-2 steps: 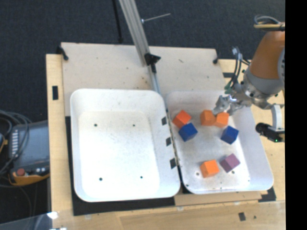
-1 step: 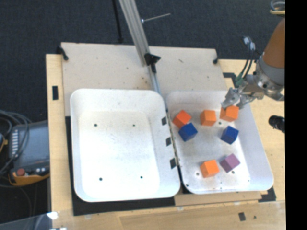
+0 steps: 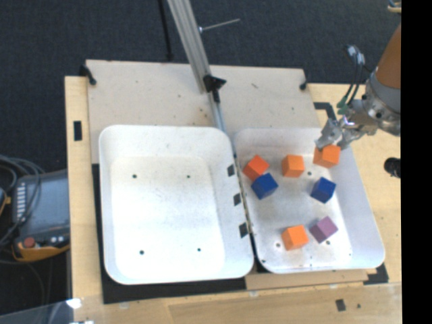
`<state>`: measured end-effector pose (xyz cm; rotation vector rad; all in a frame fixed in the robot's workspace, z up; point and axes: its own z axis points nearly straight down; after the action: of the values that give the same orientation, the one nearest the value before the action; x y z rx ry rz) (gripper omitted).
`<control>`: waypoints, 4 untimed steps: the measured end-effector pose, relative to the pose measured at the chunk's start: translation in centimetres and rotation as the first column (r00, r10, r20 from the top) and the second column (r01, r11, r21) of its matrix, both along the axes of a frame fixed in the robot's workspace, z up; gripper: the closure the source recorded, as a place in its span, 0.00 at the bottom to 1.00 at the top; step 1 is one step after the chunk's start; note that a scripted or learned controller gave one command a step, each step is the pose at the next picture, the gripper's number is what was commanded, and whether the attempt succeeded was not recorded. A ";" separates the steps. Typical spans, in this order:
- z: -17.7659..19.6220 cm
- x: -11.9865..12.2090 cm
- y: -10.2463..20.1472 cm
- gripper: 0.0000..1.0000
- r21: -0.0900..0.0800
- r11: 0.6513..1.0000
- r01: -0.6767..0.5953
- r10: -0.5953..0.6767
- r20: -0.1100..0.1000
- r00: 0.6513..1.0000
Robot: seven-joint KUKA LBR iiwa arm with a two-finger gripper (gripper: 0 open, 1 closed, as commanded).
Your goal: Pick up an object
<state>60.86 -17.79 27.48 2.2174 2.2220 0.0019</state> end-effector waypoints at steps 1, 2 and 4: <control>0.0 -2.1 4.8 1.00 0.001 1.000 -0.004 0.004 -0.003 1.000; -1.6 -3.3 10.4 1.00 0.002 1.000 -0.004 0.004 -0.005 1.000; -2.6 -5.3 20.1 1.00 0.003 1.000 -0.006 0.006 -0.004 1.000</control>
<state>55.54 2.34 24.85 2.2142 2.2316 0.0009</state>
